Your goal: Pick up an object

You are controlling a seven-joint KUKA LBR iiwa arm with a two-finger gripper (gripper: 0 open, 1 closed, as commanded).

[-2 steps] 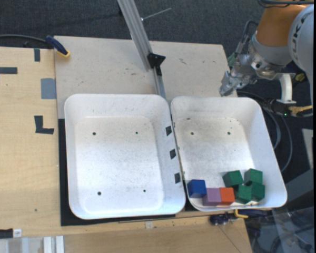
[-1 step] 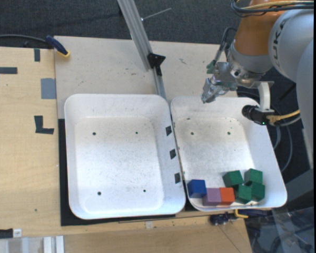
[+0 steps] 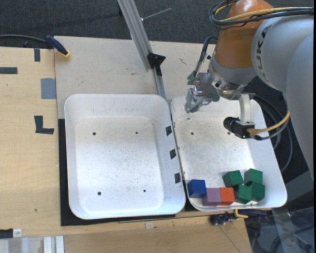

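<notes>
Along the near edge of the right bin (image 3: 216, 141) lie several small blocks: a blue one (image 3: 197, 187), a purple one (image 3: 214, 195), an orange one (image 3: 227, 194) and a cluster of green ones (image 3: 244, 185). My gripper (image 3: 194, 103) hangs over the far left corner of the right bin, well away from the blocks. No object shows at its tip.
The left bin (image 3: 118, 154) sits beside the right one, with black clips along the shared rim. A metal rail (image 3: 139, 33) slants down to the bins' far edge. A blue-and-yellow clamp (image 3: 58, 45) lies on the bench at far left.
</notes>
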